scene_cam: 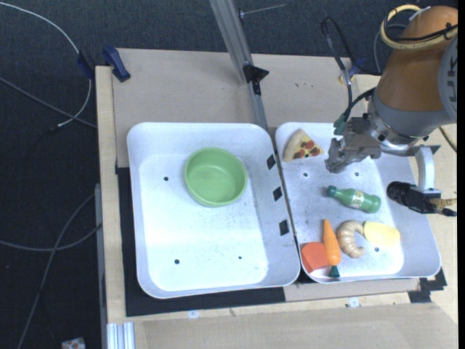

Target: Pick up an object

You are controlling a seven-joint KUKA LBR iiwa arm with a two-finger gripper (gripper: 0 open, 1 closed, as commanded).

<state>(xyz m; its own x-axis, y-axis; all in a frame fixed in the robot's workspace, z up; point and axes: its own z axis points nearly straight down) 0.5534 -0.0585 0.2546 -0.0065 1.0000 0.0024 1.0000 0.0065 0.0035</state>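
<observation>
While the grey two-finger gripper (pixel 340 160) hangs at the green plastic bottle's (pixel 354 198) 11 o'clock, you can't tell its opening; looks pre-grasp, holding nothing.

A pale wooden bench (pixel 182 93) carries two white bins, left (pixel 145 267) and right (pixel 421 264), side by side.

Site: robotics lab, my test bench. Evidence: plywood benchtop (pixel 182 93) on dark carpet (pixel 43 158); loose cables (pixel 43 27) at frame left; aluminium mast (pixel 231 27) at top centre; blue clamps (pixel 116 64) at upper left; two white bins (pixel 211 260) of toy food before me.
</observation>
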